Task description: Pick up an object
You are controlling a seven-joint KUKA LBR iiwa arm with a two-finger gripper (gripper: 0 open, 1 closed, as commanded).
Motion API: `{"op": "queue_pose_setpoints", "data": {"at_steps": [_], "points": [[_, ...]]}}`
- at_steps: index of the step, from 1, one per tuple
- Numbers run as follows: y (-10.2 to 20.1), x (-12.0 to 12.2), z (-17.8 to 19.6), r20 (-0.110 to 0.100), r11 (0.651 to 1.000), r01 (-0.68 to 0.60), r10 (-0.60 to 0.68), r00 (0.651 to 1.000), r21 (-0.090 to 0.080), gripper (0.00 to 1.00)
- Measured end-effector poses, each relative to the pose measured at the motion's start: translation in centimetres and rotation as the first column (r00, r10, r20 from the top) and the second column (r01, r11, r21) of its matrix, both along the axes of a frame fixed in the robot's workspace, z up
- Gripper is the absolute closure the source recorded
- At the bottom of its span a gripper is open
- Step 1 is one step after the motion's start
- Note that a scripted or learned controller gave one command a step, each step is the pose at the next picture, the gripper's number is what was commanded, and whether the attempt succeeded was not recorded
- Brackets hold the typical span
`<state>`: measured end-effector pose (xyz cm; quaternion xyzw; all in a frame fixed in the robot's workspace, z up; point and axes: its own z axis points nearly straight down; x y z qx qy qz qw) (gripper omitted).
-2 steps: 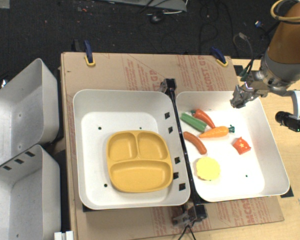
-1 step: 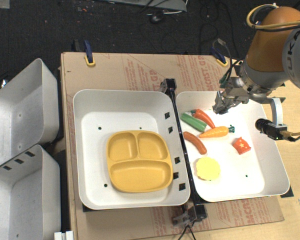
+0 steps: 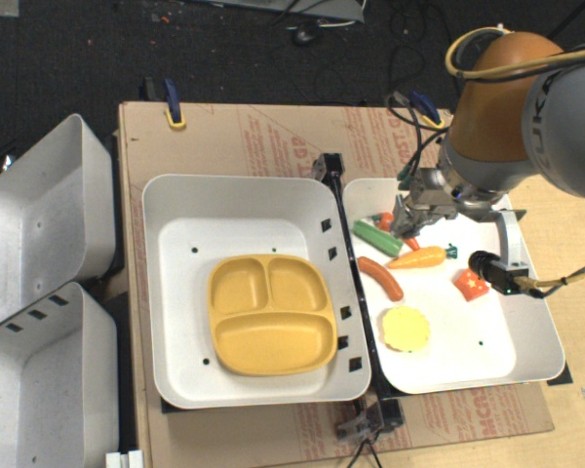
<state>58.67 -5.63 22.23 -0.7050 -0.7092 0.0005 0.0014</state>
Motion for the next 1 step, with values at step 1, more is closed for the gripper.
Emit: {"op": "queue_pose_setpoints", "data": {"at_steps": [1], "points": [[5.09,-1.28,-0.58,0.0,1.0,-0.002,0.002,1.0,0.001,1.0]]}}
